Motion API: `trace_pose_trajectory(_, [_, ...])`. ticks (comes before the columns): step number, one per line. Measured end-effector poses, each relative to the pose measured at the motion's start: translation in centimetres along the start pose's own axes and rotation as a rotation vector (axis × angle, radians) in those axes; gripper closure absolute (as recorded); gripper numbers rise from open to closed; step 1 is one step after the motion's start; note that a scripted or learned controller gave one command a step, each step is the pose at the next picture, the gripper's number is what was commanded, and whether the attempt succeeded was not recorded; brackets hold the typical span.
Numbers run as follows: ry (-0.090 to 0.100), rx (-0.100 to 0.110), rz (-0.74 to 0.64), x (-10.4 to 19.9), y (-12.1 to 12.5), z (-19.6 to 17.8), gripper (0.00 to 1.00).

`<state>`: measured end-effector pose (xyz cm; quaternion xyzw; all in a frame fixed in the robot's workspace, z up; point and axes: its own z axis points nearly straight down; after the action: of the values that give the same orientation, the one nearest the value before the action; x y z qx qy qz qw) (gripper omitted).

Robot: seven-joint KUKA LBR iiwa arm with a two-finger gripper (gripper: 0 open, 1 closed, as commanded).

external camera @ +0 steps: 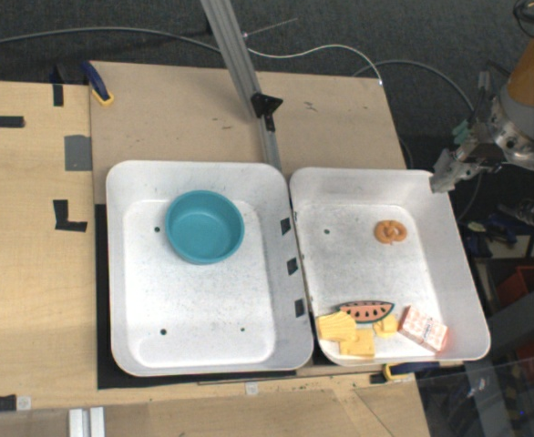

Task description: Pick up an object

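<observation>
Two white bins side by side on the counter. Teal bowl (204,227) in left bin (130,335); pastry (391,232), watermelon slice (367,312) in right bin (449,244). Claw (445,176) over right bin's far corner, grip impossible to tell.

Left bin (130,335): teal bowl (204,227) sits in upper middle, the floor below and to its sides is bare, open from above. Right bin (449,244): orange pretzel-like piece (391,232) alone in upper half with free floor all round. Bottom edge crowded: watermelon slice (366,312), yellow pieces (349,333), pink-white box (423,328) close together, near the rim. Slanted metal pole (235,53) crosses over the surface (176,107) above the bins' shared edge. End effector (454,162) hangs by right bin's upper right corner.
</observation>
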<state>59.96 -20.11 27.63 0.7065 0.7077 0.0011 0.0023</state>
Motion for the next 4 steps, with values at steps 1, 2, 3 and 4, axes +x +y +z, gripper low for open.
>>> trace_pose_trajectory(1, [0.003,0.006,-0.005,6.3,0.6,1.0,1.0])
trace_pose_trajectory(2, [0.003,0.007,-0.005,12.1,0.3,2.5,1.0])
trace_pose_trajectory(3, [0.003,0.008,-0.004,17.0,-0.2,3.8,1.0])
trace_pose_trajectory(4, [0.003,0.007,-0.005,22.0,-0.8,3.5,1.0])
